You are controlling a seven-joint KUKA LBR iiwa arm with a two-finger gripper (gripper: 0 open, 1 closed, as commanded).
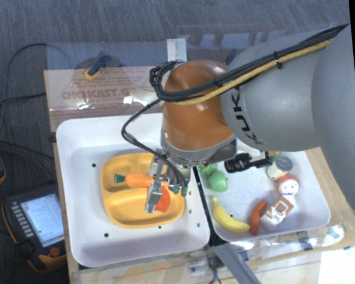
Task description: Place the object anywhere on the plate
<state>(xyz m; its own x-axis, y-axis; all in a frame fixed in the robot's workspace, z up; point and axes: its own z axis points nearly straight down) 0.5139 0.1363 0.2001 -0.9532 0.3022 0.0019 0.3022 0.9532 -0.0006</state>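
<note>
My two-finger gripper (pixel 157 193) hangs over the yellow divided plastic plate (pixel 118 207), an orange-red toy carrot (pixel 139 180) beside its tips. Can't tell whether it's clenched or released. Risk, imo: the carrot rolls off the plate's ridge.

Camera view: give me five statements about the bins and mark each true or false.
1. The yellow plate sits in the left bin. True.
2. The banana lies on the plate. False: it lies in the right bin.
3. A carrot lies on the plate. True.
4. The pincer hangs over the right bin. False: it is over the plate.
5. The green toy is in the left bin. False: it is in the right bin, near the divider.
</note>
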